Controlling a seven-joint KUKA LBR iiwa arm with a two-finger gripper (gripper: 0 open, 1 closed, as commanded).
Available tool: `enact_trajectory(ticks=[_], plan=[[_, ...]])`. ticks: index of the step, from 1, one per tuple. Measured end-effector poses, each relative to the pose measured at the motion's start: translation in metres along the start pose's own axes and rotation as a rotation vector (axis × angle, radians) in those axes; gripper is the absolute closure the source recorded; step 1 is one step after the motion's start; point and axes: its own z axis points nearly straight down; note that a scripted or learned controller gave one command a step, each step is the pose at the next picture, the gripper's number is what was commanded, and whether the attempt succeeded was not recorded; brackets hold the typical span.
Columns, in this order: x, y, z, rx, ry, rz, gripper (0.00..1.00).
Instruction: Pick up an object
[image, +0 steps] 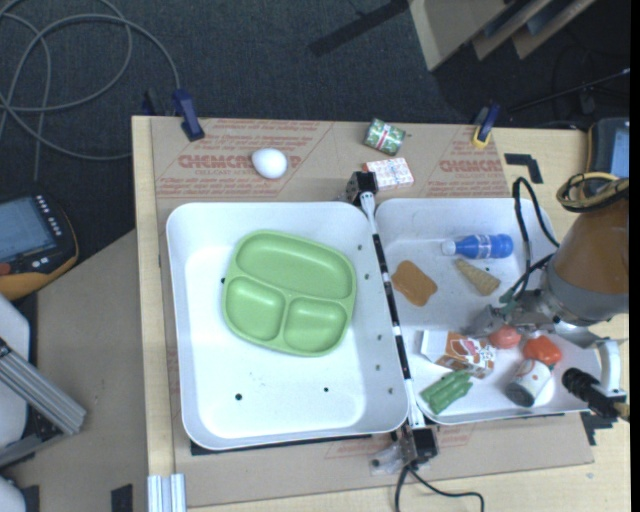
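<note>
My gripper (508, 322) hangs low over the right bin (432, 222), below the arm's orange band (597, 248). It sits just above a small red ball (506, 339), and I cannot see whether they touch. Close by lie a red-orange piece (543, 351), a white and red packet (466, 352), a white cup on its side (528, 383) and a green item (446, 391). Farther back in the same bin lie a blue bottle (481, 245), a tan wedge (478, 277) and a brown flat piece (413, 283).
The left bin (200, 330) holds a green divided plate (289, 292). Behind the bins, on the cardboard, lie a white egg (268, 162), a green can (385, 136) and a small box (389, 174). Blue clamps (186, 114) grip the board's back edge.
</note>
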Motion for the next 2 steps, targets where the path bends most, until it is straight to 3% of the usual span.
enact_trajectory(ticks=[1,2], plan=[[0.0,0.002,-0.012,-0.006,-0.002,0.001,1.0],[0.098,0.04,-0.122,-0.004,0.0,-0.004,1.0]])
